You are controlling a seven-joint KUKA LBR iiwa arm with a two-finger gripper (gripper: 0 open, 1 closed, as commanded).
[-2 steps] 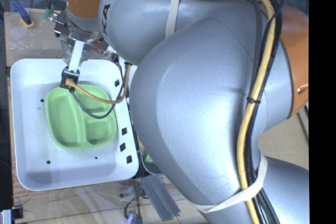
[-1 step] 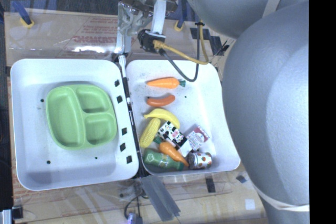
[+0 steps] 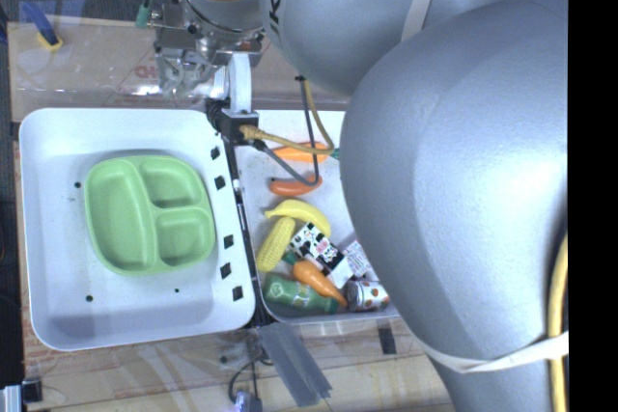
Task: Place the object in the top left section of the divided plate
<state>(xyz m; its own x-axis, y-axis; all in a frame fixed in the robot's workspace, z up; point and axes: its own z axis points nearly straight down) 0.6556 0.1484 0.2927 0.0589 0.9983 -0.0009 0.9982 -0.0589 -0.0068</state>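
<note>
The gripper (image 3: pixel 188 70), open or closed I cannot tell, hangs beyond the left bin (image 3: pixel 39 207) holding the divided plate (image 3: pixel 150 212), while the arm (image 3: pixel 454 159) overhangs the right bin (image 3: pixel 255 177) with its banana (image 3: pixel 299 212) and corn (image 3: pixel 275 243).

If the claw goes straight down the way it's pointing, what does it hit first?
Probably the claw meets the bench just beyond the left bin's far rim, not the green plate; depth is unclear.
</note>
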